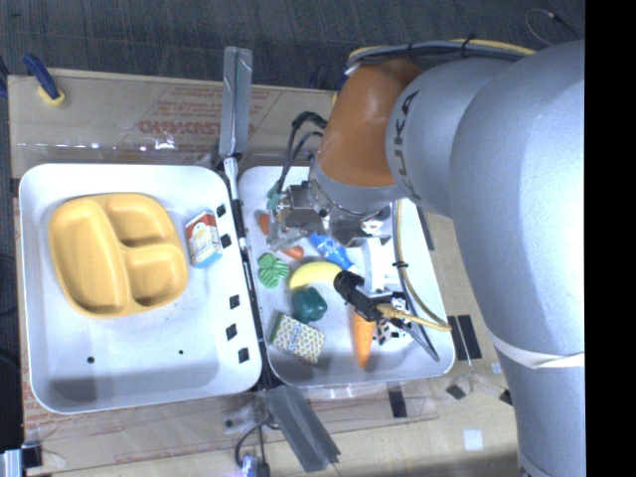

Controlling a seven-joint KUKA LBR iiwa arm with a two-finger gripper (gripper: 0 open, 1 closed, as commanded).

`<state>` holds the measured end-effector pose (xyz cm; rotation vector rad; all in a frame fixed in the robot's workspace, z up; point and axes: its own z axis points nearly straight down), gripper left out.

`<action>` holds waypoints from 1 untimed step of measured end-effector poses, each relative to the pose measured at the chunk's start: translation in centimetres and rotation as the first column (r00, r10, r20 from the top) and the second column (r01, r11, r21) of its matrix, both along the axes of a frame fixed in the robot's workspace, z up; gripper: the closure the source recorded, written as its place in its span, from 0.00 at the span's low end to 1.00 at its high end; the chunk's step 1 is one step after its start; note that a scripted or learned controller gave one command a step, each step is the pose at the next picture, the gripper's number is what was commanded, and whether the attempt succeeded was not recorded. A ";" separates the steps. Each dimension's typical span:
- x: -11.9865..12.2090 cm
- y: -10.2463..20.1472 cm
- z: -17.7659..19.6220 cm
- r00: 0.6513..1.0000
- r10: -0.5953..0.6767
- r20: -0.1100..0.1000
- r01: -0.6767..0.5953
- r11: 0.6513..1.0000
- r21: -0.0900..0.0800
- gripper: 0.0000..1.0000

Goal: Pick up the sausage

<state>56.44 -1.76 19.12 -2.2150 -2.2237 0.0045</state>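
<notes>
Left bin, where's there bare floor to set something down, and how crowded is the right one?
In the left bin, the floor below the yellow tray lies bare to the front wall. The small can sits beside the tray. The right bin is crowded: banana, carrot, patterned block, gripper above.

Two bins side by side on the bench: in the left bin (pixel 60 366) a divided tray (pixel 114 251) sits toward the far left, with a small can (pixel 203 238) just beside its right edge. The right bin (pixel 427 361) holds a cluster; the banana (pixel 311 273) lies mid-bin, a leafy piece (pixel 272 269) to its left, a patterned packet (pixel 297 337) nearer the front, and a carrot (pixel 363 338) right of the packet. The arm (pixel 477 157) reaches in from the right over the bin's far half, with the gripper (pixel 288 219) above the far-left part of the cluster.
</notes>
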 end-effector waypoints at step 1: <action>-4.3 -4.7 0.0 1.000 0.007 0.000 -0.007 1.000 0.000 0.00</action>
